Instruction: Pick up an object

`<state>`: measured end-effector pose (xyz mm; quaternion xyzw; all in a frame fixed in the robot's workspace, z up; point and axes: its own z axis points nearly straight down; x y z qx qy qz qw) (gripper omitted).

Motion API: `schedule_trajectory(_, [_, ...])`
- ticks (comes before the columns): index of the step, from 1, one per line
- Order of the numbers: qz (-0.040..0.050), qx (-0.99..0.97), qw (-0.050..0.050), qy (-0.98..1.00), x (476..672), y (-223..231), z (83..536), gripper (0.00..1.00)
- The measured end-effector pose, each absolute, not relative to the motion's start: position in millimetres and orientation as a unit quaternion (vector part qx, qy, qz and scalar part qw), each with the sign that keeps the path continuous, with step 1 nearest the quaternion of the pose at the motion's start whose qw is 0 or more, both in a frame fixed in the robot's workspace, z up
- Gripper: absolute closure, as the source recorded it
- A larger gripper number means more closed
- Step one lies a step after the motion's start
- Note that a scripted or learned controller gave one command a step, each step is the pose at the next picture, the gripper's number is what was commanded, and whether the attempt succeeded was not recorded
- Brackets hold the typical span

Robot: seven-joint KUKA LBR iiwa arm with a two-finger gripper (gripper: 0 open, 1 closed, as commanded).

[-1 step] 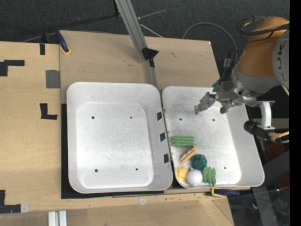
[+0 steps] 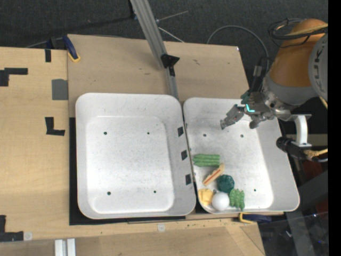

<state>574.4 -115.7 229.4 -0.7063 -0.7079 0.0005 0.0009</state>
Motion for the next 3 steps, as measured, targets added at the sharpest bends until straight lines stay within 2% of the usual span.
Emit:
schedule_trajectory(2, [0.0028,-0.707,0.003,-0.707,575.6,-112,125,0.0])
schedule_trajectory(3, [0.0012,-0.707,0.0,-0.708,575.2,-112,87,0.0])
